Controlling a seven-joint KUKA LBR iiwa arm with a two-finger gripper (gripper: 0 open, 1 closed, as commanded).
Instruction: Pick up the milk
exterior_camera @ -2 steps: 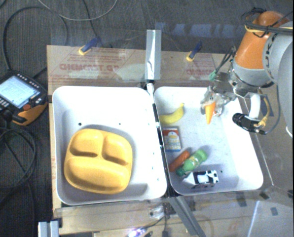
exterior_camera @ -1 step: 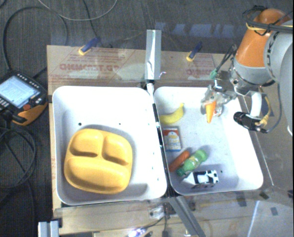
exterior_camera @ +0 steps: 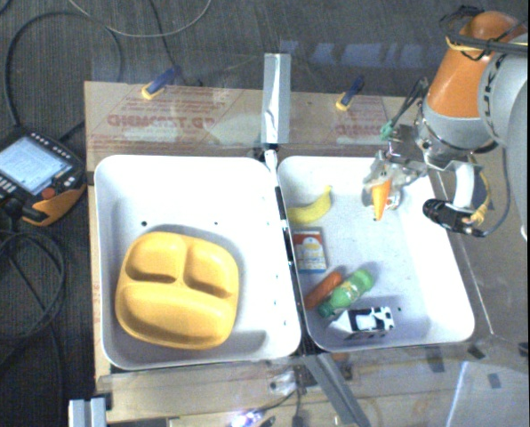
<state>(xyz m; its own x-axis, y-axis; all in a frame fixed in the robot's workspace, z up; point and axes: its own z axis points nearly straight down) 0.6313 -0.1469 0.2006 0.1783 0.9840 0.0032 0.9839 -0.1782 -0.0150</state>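
Observation:
The milk [exterior_camera: 372, 320], a small carton with black and white cow patches, lies on its side at the front of the right bin [exterior_camera: 443, 274]. My gripper [exterior_camera: 383, 185] hangs over the back of that bin, far behind the milk. An orange carrot-shaped piece [exterior_camera: 380, 199] sits between its fingers, pointing down, and the gripper is shut on it.
Also in the right bin are a banana [exterior_camera: 312, 207], a flat red and blue box [exterior_camera: 309, 250], a red sausage-like piece [exterior_camera: 322, 290] and a green bottle [exterior_camera: 349, 292] just left of the milk. The left bin [exterior_camera: 114, 185] holds a large yellow moulded tray [exterior_camera: 178, 286].

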